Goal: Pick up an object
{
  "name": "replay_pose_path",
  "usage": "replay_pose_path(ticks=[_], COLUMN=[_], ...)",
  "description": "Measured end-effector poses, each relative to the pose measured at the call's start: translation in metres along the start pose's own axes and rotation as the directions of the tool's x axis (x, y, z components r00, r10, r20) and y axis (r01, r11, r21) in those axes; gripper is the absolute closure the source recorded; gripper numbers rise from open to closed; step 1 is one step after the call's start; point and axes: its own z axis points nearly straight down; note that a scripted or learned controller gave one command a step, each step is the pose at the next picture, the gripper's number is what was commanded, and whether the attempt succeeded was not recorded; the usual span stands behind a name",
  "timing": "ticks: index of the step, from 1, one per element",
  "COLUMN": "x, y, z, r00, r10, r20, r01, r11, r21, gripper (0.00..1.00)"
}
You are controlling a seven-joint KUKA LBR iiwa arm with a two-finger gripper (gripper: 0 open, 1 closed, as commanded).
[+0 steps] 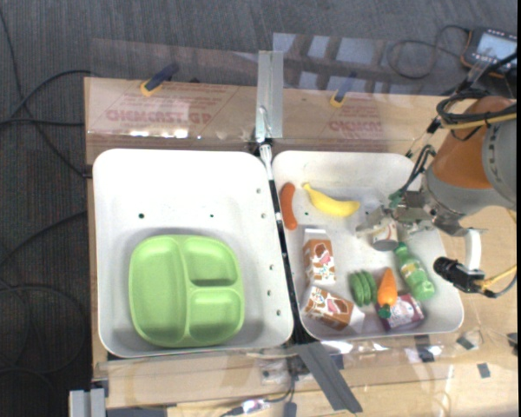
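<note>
1. Two white bins sit side by side on the tabletop; the left bin [113, 189] holds one green divided plate [187, 289].
2. One gripper [384, 228] hangs low in the right bin [365, 165]; whether its fingers are spread or closed cannot be told.
3. One banana [330, 202] lies just left of the gripper, its long axis running left to right.
4. Also there: one orange sausage [288, 207], two cartons [319, 261], one green bottle [413, 273], one carrot [386, 289], one green vegetable [362, 287].
</note>
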Motion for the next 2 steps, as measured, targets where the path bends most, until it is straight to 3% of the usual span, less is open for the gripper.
replay_pose_path(ticks=[1,2], x=[-0.0008,-0.0017], y=[-0.0014,-0.0047], z=[-0.0070,0.0027], r00=[1.000,0.955], r10=[0.001,0.295], r20=[0.002,0.004], r01=[-0.001,-0.295], r11=[1.000,0.955], r21=[0.004,-0.014], gripper=[1.00,1.00])
